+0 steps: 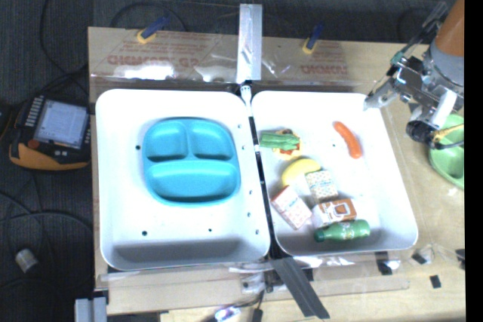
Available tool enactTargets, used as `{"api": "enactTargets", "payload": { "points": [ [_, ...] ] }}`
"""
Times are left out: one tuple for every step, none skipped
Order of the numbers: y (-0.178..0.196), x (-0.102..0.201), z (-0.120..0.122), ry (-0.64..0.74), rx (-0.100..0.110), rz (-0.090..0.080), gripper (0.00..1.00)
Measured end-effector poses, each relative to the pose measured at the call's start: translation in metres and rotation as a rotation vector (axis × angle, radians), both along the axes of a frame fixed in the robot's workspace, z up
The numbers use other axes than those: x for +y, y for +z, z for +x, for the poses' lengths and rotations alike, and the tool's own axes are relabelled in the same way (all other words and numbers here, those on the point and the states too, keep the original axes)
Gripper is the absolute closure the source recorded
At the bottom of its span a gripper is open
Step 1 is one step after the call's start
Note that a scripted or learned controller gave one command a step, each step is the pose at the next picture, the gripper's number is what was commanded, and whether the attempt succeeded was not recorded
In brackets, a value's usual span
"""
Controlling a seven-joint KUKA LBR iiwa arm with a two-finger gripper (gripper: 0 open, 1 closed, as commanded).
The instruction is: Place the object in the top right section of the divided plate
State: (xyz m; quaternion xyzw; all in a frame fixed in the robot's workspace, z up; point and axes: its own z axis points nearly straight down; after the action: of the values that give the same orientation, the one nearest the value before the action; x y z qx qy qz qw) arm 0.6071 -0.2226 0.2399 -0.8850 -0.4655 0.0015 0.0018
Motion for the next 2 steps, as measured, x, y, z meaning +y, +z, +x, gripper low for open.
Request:
{"api": "enactTargets", "payload": {
  "points": [
    [-0.022, 0.025, 0.011, 0.457, -0.003, 0.002, 0.0],
    [0.006, 0.024, 0.01, 0.937, -0.007, 0.0, 0.0]
  ]
}}
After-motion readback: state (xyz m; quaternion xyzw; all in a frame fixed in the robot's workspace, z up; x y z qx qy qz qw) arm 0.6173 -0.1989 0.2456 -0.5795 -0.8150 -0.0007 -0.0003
